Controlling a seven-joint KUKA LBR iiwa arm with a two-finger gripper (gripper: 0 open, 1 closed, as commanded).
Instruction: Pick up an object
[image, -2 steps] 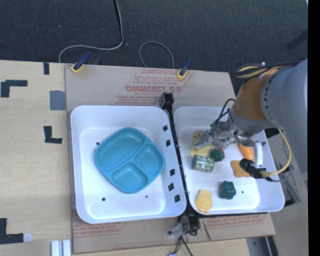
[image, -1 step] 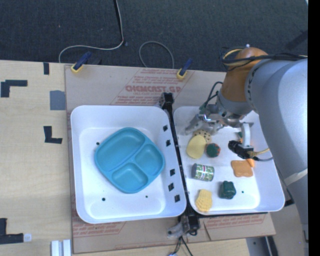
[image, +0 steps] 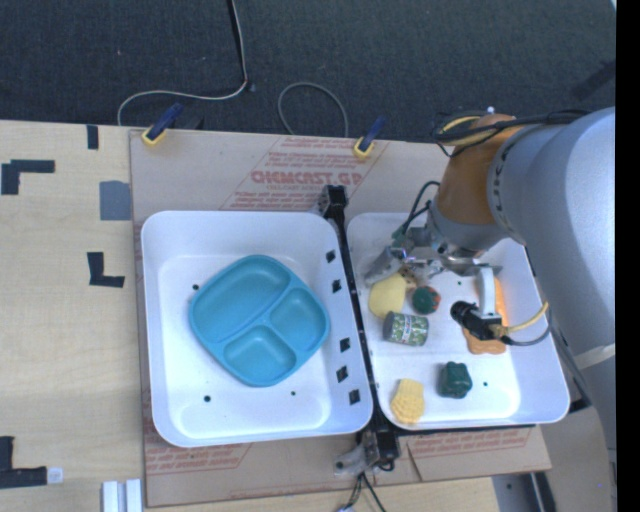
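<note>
My gripper (image: 410, 265) hangs low over the back left part of the right bin (image: 535, 385), open, with its fingers spread to either side. Just below it lie a pale yellow lemon-shaped object (image: 387, 297) and a small green and red ball (image: 427, 299). Nothing shows clearly between the fingers. A green patterned can (image: 406, 328) lies on its side in front of the lemon. Further forward sit a dark green lump (image: 455, 379) and a yellow corn-like piece (image: 407, 400). An orange and white item (image: 488, 320) lies at the right.
The left bin (image: 165, 400) holds a blue divided plate (image: 260, 318). A black divider (image: 345, 300) runs between the two bins. The grey arm with its orange band (image: 470, 185) covers the right bin's back right corner.
</note>
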